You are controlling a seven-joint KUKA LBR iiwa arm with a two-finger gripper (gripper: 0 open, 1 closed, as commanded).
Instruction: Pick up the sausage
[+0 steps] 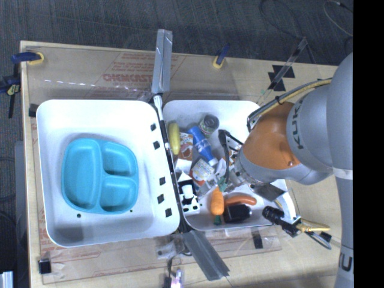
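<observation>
Fingers' spread cannot be told; gripper (231, 182) sits just above the sausage (240, 200).

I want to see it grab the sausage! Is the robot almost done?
Not yet. The arm has reached over the right bin, which looks done. The sausage lies in the bin among the clutter, not lifted. Left to do: grip it and raise it.

Even, fairly bright overhead light falls on the bench. The left bin (54, 161) and right bin (186, 110) glare nearly blown-out white, with soft grey shadows along their near walls. The dark floor beyond looks grainy. Focus is moderately soft throughout, small items smeared.
</observation>
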